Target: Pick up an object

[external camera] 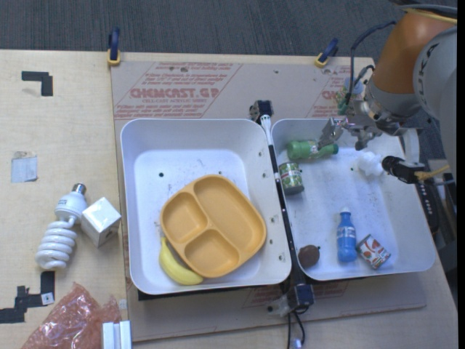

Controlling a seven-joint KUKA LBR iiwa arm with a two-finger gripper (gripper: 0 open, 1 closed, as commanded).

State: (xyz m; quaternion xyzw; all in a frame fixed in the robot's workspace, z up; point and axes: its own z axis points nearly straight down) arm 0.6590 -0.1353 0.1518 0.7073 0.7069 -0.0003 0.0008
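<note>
**Gripper at far end of right bin, beside green bottle**

The grey arm with the orange band (407, 42) reaches in over the right shallow white bin (407, 267). Its two-finger gripper (336, 131) sits low at the bin's far end, just above the cap end of a green plastic bottle (311, 150) lying on its side. Nothing is visibly clamped, and the gap between the tips cannot be judged (metal parts overlap there).

Just below the bottle stands a small green-labelled can (290, 177). Nearer the camera from the gripper lie a blue bottle with a white label (346, 236), a red-and-white packet (373, 251) and a dark brown round object (309, 255).

Well to the gripper's left, the left white bin (145, 144) holds a yellow-orange divided plastic plate (212, 225) overlapping a yellow banana (176, 266).
</note>
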